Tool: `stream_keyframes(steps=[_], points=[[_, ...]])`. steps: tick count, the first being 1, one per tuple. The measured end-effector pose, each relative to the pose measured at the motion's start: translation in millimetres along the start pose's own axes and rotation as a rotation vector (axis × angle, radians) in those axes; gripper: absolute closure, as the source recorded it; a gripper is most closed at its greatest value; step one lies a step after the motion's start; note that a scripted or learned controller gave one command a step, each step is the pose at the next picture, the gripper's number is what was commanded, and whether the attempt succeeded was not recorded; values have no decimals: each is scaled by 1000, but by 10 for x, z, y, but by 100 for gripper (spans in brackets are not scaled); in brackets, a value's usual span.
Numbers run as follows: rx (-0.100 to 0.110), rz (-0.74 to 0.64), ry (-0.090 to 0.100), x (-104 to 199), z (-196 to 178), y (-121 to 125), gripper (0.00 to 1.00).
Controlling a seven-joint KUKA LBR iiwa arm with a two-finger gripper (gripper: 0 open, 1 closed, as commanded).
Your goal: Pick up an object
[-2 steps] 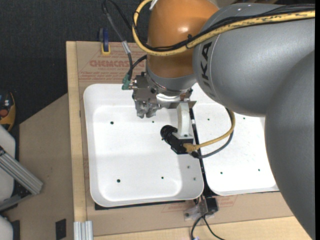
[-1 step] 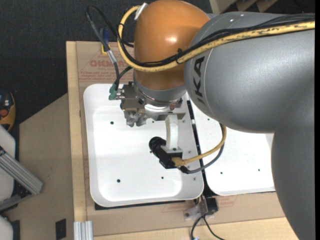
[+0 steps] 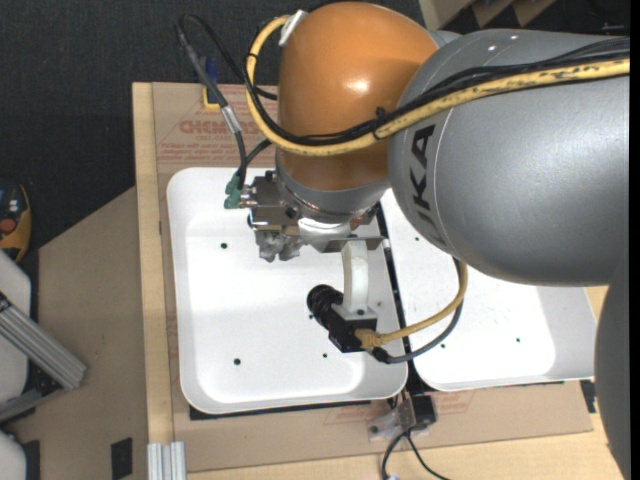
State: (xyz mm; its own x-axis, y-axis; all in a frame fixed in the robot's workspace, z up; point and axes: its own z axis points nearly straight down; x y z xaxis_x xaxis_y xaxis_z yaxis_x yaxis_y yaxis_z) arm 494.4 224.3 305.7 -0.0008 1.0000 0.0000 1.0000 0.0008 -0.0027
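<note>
My gripper [image 3: 273, 246] hangs low over the back middle of the left white bin [image 3: 225, 308], under the orange wrist band. The big grey arm covers the back right of this bin and much of the right bin [image 3: 500, 343], so anything lying beneath it is hidden. The bare floor that shows around the gripper is plain white with a few small dark dots.
Both bins sit on a brown cardboard sheet [image 3: 160, 138] on the bench. A metal rail [image 3: 40, 348] lies off the bench at the lower left. A small connector with a cable [image 3: 410, 413] sits at the front edge between the bins.
</note>
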Motion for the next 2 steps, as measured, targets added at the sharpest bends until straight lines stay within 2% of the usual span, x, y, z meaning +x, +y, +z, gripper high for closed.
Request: stream_keyframes(steps=[1,2], points=[[-2,0,0,-60,-153,-156,100],[-1,2,0,4,402,324,100]])
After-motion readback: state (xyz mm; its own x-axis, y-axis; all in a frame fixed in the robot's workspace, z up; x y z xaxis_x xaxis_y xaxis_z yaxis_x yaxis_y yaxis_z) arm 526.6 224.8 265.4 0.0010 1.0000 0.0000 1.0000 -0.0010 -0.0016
